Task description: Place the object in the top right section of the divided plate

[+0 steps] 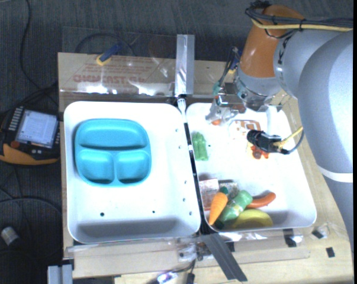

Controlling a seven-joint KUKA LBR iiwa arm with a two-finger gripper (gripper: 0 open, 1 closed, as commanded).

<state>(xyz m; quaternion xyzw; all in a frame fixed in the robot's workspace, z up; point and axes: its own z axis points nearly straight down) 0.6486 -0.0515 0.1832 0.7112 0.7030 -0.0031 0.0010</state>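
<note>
The blue divided plate point(112, 150) lies in the left bin point(89, 215), with one wide section at the top and two smaller ones below. My gripper point(220, 116) hangs over the upper left part of the right bin point(293, 185), near the wall between the bins. A green oblong object point(199, 146) lies just below and to the left of the gripper, apart from it. A small orange-and-white item point(247, 125) sits just right of the gripper.
Along the right bin's front edge are piled a carrot point(218, 207), a green vegetable point(238, 203), a yellow banana point(253, 219), a red chili point(263, 199) and a small packet point(209, 186). The arm point(320, 70) fills the upper right.
</note>
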